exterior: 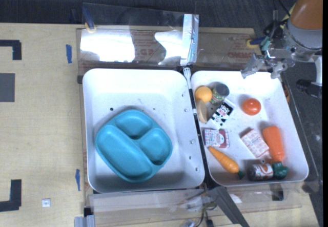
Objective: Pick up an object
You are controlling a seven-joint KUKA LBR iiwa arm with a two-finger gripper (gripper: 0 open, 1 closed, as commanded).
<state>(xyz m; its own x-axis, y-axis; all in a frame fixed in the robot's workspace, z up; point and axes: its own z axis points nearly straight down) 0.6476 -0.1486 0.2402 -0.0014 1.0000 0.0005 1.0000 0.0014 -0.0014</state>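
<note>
Gripper [263, 65] above right bin's [300, 133] far corner; can't tell its state. Round red plastic tomato [251, 106] looks light, rigid, slick: grip across its middle.

Smooth blue plastic three-compartment plate [134, 144] looked matt, white plastic bins [102, 87] shone glossy under glare, pale wooden bench [36, 133] was matt, small round tomato [251, 106] looked glossy

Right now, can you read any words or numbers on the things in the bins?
None can be read.
Cardboard strip behind the right bin: red print, too blurred.
Two small cartons: red and white print, too small.
Black-and-white patterned box: no legible letters.
Can: label blurred.
</note>
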